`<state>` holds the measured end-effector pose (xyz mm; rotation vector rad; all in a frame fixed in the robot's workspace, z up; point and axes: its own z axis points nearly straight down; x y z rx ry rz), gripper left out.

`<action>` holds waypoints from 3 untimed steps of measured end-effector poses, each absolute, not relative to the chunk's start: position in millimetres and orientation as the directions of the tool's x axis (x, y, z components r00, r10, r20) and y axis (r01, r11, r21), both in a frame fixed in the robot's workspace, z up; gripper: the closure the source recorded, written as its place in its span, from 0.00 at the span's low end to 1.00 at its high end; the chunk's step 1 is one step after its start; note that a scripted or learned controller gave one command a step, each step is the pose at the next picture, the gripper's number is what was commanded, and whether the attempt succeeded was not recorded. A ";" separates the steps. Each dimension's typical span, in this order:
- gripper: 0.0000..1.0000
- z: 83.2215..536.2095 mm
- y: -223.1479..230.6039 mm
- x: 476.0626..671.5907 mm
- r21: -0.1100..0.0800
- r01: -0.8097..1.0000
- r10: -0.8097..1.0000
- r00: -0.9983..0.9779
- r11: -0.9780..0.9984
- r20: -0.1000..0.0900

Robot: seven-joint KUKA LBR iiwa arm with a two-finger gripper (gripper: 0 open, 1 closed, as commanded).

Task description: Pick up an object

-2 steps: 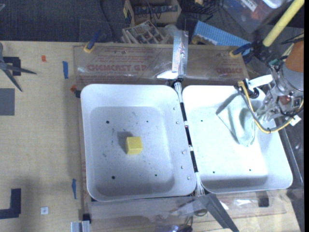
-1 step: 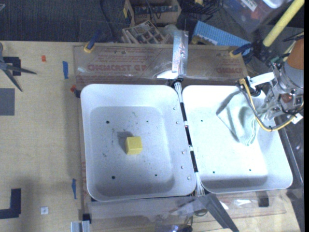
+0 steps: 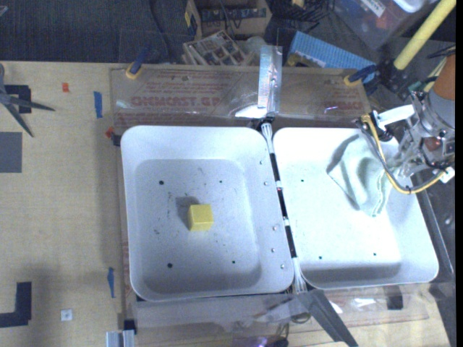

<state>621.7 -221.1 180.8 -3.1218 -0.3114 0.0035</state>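
A small yellow cube (image 3: 201, 217) lies near the middle of the left bin (image 3: 145, 150). A crumpled pale green cloth (image 3: 359, 177) rests in the upper right part of the right bin (image 3: 340, 266). My gripper (image 3: 397, 163) hangs over the right bin's far right side, right at the cloth's right edge, with a yellow cable looping around it. The cloth and the wrist hardware blur together there, so I cannot make out whether the cloth is gripped.
A clear plastic sheet and a metal strip (image 3: 269, 78) lie behind the bins. Boxes, cables and a yellow pole (image 3: 430, 24) crowd the back right. Bare wooden bench (image 3: 58, 215) spreads to the left of the bins.
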 end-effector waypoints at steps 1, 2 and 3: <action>1.00 190.4 -221.7 621.8 -0.005 0.197 0.197 0.980 -0.980 -0.001; 1.00 200.1 -222.6 621.8 -0.005 0.196 0.196 0.981 -0.981 0.000; 1.00 209.8 -223.5 621.8 -0.005 0.195 0.195 0.981 -0.981 0.001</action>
